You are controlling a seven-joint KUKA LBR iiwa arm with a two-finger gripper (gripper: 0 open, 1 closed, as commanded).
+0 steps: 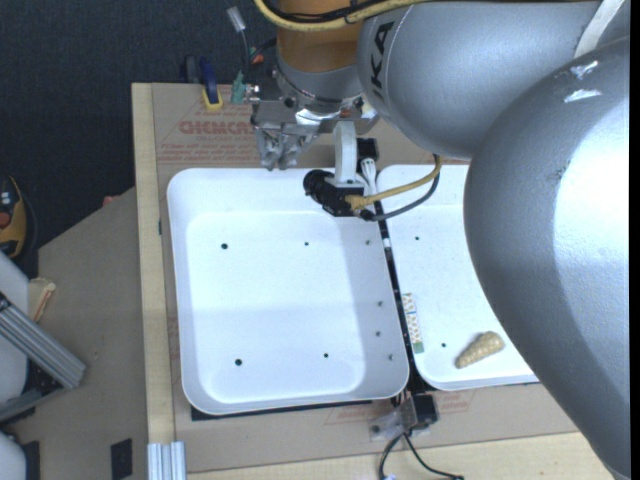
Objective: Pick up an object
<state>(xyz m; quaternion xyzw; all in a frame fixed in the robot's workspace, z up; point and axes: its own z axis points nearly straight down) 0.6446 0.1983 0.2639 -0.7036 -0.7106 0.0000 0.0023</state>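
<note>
- Step in hand, judged from the layout: getting across to a target before any descent.
- Poised over the far rim of the shallow white plastic left bin (200,298): the metal two-finger gripper (275,156), beneath the orange band (320,8) of the big grey arm (520,118).
- Cannot tell whether released or clenched; too small and cluttered at the tip to read. Nothing visibly grasped.
- Lying in the shallow white plastic right bin (440,268), near its front edge: the small tan ridged cone-shaped object (479,349), on its side, tip pointing toward the back right.
- Well apart from the gripper: in the other bin, across the dark seam between the two, and toward the near side of the bench while the gripper sits at the far side.
- To do it well: carry over high enough to clear both bin walls and the looping black and yellow cable (400,200) by the wrist.
- Centre above the middle of the cone before lowering, not above its thin tip.
- Close across the short width, at right angles to the long axis; likely to roll or squirt out if pinched along the taper.
- Lower until nearly touching the bin floor, since the piece lies low and flat.
- Watch the nearby front wall of the right bin; approach straight down to avoid nudging the cone against it.
</note>
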